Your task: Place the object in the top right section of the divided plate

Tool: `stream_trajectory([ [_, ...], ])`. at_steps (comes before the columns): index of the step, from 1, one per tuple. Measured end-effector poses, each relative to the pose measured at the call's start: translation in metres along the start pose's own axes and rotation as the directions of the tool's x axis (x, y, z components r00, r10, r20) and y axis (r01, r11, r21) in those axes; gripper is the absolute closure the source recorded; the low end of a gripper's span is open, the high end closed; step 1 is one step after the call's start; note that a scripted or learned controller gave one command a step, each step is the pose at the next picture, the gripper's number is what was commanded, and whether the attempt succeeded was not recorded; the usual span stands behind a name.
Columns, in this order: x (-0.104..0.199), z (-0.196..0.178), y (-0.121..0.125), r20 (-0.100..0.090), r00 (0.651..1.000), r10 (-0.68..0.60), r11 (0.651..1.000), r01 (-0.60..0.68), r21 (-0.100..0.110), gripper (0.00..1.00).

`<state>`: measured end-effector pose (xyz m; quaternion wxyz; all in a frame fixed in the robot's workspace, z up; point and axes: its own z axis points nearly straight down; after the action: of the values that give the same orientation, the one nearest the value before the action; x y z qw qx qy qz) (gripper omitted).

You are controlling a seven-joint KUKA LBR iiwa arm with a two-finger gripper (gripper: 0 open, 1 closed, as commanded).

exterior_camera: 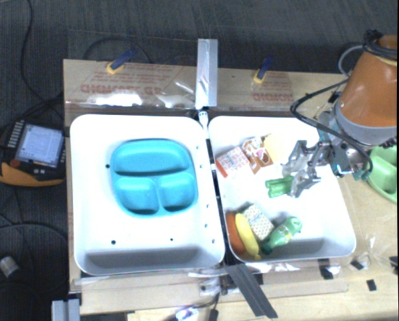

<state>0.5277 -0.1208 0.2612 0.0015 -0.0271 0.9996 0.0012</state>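
Over right bin (333,243), metal fingers (300,177) beside glossy green object (278,188), grip unclear, smooth blue divided plate (152,176).

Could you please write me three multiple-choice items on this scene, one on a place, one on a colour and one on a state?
1. Where does the divided plate lie?
A. in the left bin
B. in the right bin
C. on the floor

2. What colour is the divided plate?
A. red
B. blue
C. black

3. What do the plate's sections hold?
A. the banana
B. the green bottle
C. nothing

Answers:
1. A, since the divided plate lies in the left bin.
2. B, since it is bright blue against the white bin.
3. C, since all its sections are bare, while the banana and the green bottle lie in the right bin, where the claw hangs.
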Motion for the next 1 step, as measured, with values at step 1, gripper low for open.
stream_trajectory([
  [1, 0.0385, 0.0112, 0.0004, -0.002, 0.995, 0.099, 0.995, -0.099, -0.001, 1.0],
])
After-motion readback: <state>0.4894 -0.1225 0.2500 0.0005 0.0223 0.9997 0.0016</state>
